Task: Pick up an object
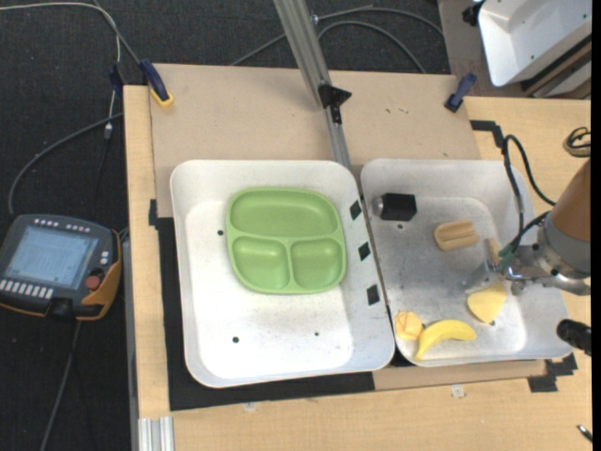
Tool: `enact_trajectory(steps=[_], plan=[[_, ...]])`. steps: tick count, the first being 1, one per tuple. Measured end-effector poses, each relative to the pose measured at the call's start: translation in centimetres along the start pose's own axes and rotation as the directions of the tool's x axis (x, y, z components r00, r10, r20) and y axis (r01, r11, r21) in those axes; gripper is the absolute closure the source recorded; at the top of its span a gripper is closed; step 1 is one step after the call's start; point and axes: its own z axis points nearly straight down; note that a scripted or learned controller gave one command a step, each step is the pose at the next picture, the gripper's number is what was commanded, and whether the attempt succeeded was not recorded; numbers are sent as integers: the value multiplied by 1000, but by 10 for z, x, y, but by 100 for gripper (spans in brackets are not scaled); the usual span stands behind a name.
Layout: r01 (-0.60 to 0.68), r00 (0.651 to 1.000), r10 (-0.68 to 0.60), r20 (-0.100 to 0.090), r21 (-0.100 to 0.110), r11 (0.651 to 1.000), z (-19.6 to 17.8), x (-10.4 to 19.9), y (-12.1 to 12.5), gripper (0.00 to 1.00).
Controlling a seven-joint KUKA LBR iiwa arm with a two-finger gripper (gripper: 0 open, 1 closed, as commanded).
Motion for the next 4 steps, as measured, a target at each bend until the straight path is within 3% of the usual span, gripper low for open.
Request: enact_trajectory(steps=[1,2,4], plan=[[1,1000,-1,2,-5,1000,24,0,1,0],[0,1000,0,7,-13,1000,10,-1,3,100],[2,1000,-2,6,-11,1000,-100,-4,2,100]])
